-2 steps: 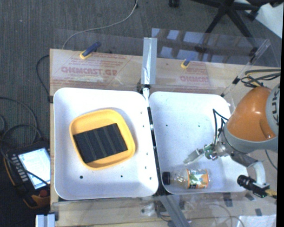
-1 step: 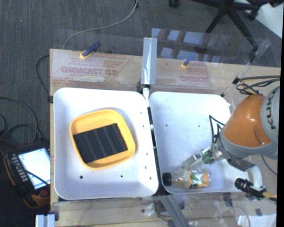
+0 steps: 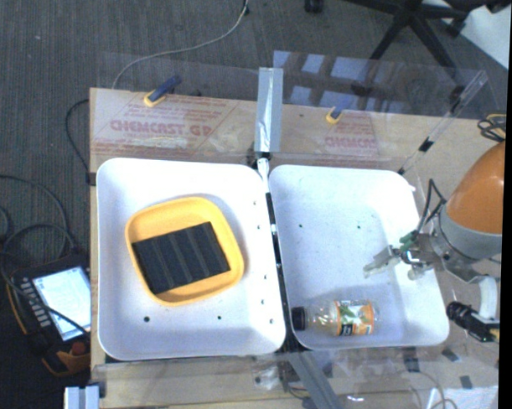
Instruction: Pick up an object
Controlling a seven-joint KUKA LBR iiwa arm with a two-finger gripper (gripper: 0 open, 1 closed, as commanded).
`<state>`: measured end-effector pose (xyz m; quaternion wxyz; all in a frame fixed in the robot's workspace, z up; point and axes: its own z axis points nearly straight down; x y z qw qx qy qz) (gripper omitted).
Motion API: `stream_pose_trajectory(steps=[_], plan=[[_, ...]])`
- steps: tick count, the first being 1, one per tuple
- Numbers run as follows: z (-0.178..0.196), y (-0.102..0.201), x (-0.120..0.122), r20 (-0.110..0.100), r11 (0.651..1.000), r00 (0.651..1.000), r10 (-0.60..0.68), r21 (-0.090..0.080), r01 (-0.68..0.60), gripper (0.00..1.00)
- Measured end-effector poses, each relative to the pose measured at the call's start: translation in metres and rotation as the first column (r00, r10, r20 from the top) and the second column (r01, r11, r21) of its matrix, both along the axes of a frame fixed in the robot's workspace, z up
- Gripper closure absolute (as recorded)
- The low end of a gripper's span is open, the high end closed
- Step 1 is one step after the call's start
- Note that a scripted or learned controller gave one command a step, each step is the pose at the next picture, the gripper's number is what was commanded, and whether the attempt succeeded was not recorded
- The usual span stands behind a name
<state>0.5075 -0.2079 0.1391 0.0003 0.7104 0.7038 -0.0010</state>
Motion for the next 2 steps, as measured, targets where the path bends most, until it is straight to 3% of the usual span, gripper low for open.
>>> stream_pose_trajectory(steps=[1, 2], plan=[[0.031, 0.008, -0.006, 0.000, 0.993, 0.993, -0.115, 0.001, 0.115, 0.00], [-0.047, 0.034, -0.020, 0.013, 0.998, 0.998, 0.066, -0.003, -0.066, 0.00]])
